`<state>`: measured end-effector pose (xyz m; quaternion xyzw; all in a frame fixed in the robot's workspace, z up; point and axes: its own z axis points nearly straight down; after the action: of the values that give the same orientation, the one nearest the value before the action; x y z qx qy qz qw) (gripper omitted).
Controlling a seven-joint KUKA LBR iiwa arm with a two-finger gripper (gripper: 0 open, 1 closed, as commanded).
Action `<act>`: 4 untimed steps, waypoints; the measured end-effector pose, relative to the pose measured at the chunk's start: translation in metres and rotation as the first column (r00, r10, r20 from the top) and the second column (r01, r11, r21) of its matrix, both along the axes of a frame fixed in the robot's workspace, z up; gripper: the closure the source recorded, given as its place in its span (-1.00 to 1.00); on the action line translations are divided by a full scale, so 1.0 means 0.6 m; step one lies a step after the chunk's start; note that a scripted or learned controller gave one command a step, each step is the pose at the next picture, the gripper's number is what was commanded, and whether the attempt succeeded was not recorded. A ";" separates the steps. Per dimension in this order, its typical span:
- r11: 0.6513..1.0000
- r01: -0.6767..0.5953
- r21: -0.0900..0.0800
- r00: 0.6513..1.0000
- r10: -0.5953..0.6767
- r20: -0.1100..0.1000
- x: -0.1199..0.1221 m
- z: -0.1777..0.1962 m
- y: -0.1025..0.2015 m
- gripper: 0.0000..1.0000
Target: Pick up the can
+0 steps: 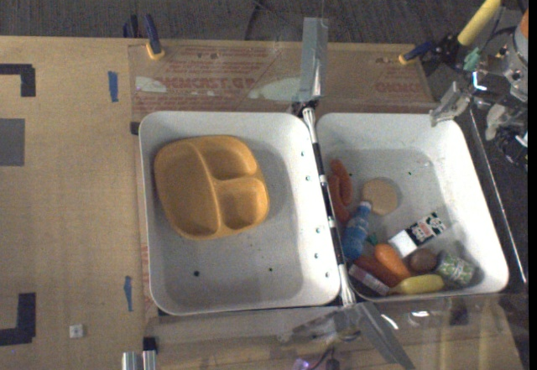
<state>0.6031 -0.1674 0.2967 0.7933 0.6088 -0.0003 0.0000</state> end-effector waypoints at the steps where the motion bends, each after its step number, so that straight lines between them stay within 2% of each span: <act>1: 1.000 -0.017 0.000 1.000 0.017 0.000 -0.172 -0.082 -0.010 -1.00; 2: 0.996 0.090 -0.001 0.996 -0.090 0.001 -0.205 0.065 -0.032 -1.00; 3: 0.999 0.054 0.000 0.999 -0.054 0.000 -0.198 -0.094 -0.072 -1.00; 4: 0.968 0.250 0.001 0.968 -0.250 0.008 -0.203 -0.296 -0.024 -1.00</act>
<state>0.4813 -0.1818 0.1189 0.8638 0.5039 0.0030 0.0027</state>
